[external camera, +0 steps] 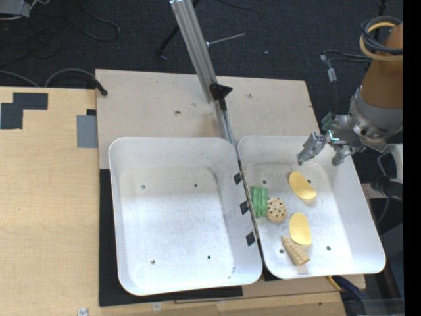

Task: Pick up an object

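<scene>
Seen across the worktop (270, 104): two white bins, left bin (171, 216) bare, right bin (355, 242) carrying the pickable pieces. Found near that bin's centre: two yellow discs (302, 185) (300, 228), a green block (259, 201) at 9 o'clock against the divider, a dotted biscuit (275, 209) touching it, a tan wafer (295, 250) at 6 o'clock. Best done by dropping straight over the upper disc, well clear of the wall. Reached in from 3 o'clock, wrist tilted down, claw (324, 149) hovering at 12 o'clock of that disc, fingers spread apart, nothing between them.
</scene>
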